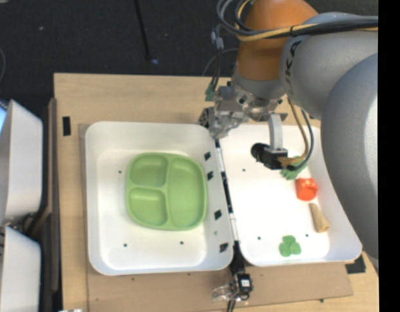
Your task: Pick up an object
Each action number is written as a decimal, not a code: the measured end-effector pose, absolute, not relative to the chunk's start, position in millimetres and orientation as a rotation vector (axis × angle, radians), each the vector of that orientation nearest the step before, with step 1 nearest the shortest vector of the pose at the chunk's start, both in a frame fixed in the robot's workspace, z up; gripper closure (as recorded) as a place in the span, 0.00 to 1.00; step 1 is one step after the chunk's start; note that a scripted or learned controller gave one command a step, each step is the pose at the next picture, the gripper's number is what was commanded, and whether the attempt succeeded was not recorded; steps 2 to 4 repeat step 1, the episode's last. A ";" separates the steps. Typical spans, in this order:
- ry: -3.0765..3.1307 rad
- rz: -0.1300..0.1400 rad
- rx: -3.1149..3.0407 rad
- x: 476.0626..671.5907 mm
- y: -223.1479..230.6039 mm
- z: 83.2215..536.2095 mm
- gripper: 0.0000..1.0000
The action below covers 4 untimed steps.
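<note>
In right bin [265,203]: red toy [306,188], likely light, slick; pinch its middle.
Gripper [217,123]: over divider [226,197]; spread or pressed together, can't tell.

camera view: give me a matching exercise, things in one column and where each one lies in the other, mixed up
Things:
1 plate
2 red toy
3 tan peg
4 small green toy

Places:
a right bin, lowest in the view
b left bin, middle
c right bin, by its right wall, between the other two toys
d right bin, highest of the three in the view

Pairs: 1-b, 2-d, 3-c, 4-a
</note>
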<state>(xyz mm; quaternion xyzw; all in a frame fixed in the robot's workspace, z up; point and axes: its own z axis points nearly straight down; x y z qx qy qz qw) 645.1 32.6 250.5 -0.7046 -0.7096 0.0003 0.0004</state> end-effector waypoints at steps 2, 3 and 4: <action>-2.230 -0.003 -2.213 641.7 84.7 256.8 1.00; -2.230 -0.003 -2.213 641.7 84.7 256.8 1.00; -2.230 -0.003 -2.213 641.7 84.7 256.8 1.00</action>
